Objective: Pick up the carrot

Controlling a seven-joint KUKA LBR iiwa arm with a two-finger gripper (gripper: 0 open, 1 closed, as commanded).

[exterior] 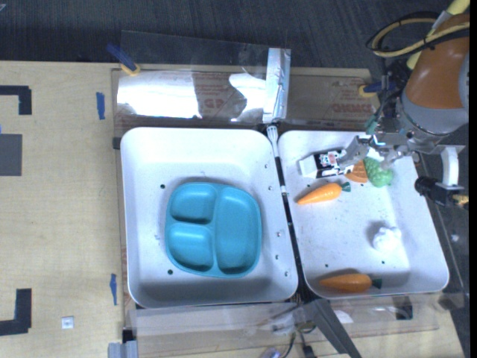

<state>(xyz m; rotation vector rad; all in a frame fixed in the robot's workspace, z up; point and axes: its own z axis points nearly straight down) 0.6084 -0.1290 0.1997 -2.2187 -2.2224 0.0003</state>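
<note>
1. Carrot (320,193), an orange tapered plastic piece with a green stub end, lies in the upper part of the right white bin (417,267), pointing toward the divider between the two bins.
2. Above it and to the right, the grey two-finger gripper (373,149) hangs over the bin's upper right corner below the arm's orange band (440,73); whether it is parted or closed cannot be told, and nothing can be seen in its grasp.
3. Close under the tool sit a green leafy toy (380,174), a small orange piece (358,173) and a white-and-black packet (322,162); the carrot lies just below the packet, apart from the tool.
4. Open floor spreads across the bin's middle, broken by a crumpled white lump (384,237); a second orange vegetable (346,281) rests along the near wall.
5. Left white bin (149,155) holds a glossy blue sectioned plate (215,228).
</note>
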